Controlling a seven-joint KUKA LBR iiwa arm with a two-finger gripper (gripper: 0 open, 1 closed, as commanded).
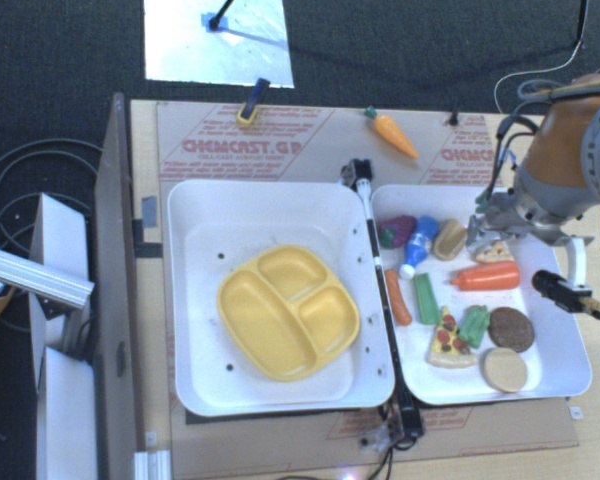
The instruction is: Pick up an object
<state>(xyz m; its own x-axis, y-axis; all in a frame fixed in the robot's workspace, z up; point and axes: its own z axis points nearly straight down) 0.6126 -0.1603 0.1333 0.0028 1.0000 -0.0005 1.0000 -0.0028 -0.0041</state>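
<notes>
The right bin [570,368] holds several toy foods. Among them are a purple piece [397,231], a blue bottle [420,240], a tan lump [450,240], an orange carrot-like piece [487,277], a green stick [425,298], a pizza slice [445,340], a brown patty [510,329] and a tan disc [504,370]. My gripper [488,230] hangs low over the bin's far right part, just right of the tan lump and above the orange piece. I see nothing clearly held in it.
The left bin [195,368] holds a yellow divided plate [287,311]. A toy carrot [393,135] lies on the bench behind the bins. A thin orange-red stick [397,296] lies along the right bin's left wall. Cables run near the arm at the right.
</notes>
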